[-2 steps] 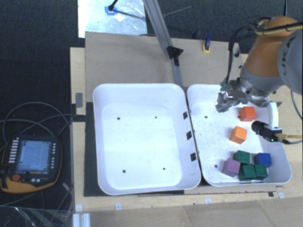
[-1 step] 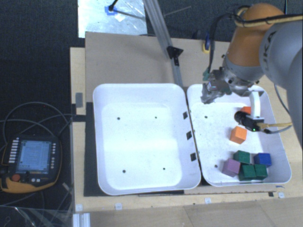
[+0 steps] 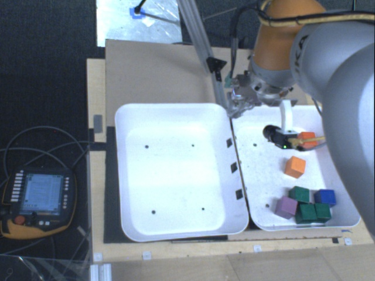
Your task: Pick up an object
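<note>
My gripper [image 3: 237, 104] hangs over the far end of the rim between the two bins, below the orange wrist band. In the right bin [image 3: 258, 157] an orange block [image 3: 295, 167] lies alone near the middle. Closer to the front right corner sits a tight cluster: a purple block [image 3: 286, 206], a green block [image 3: 300, 194], a blue block [image 3: 325, 197] and more green blocks [image 3: 310, 213]. The gripper is well behind and to the left of all these blocks, touching none that I can see.
The left bin [image 3: 126, 174] lies beside the right one, separated by a shared rim with black clips [image 3: 234, 167]. A slanted metal pole [image 3: 196, 28] rises behind the bins. A teach pendant [image 3: 38, 201] with cables rests off the bench at left.
</note>
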